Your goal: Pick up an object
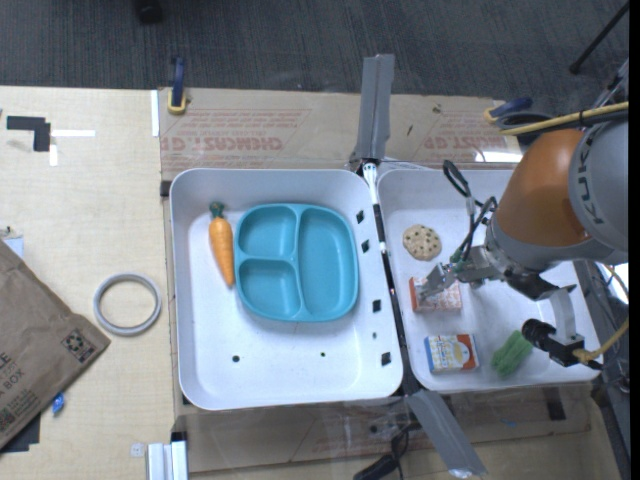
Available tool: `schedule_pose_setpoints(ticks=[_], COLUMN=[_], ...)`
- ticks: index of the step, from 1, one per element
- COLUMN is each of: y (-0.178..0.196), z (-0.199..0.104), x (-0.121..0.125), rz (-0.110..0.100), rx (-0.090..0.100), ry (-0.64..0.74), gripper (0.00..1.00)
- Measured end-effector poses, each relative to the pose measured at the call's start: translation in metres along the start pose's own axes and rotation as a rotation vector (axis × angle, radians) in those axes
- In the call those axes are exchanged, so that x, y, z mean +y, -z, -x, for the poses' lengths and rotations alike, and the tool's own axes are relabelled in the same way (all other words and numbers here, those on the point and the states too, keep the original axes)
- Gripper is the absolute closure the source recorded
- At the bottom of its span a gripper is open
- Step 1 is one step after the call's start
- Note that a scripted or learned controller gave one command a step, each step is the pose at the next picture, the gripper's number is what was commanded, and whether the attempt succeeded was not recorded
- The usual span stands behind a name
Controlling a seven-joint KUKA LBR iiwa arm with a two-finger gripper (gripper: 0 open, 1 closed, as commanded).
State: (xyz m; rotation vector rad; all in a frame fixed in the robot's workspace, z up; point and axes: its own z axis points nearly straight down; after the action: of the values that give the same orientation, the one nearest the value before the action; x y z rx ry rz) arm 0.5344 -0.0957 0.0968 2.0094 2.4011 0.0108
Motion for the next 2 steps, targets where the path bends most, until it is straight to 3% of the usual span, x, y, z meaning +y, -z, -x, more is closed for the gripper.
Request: schedule_pose_setpoints(ticks=[1, 2], y=[0.0095, 0.0096], z=[0.0012, 0.0011], x=[0.0003, 0.0003], rz=[0.000, 0.000], rx=[0.000, 0.000], ry=[-0.004, -0.003], gripper=[1.00, 0.00])
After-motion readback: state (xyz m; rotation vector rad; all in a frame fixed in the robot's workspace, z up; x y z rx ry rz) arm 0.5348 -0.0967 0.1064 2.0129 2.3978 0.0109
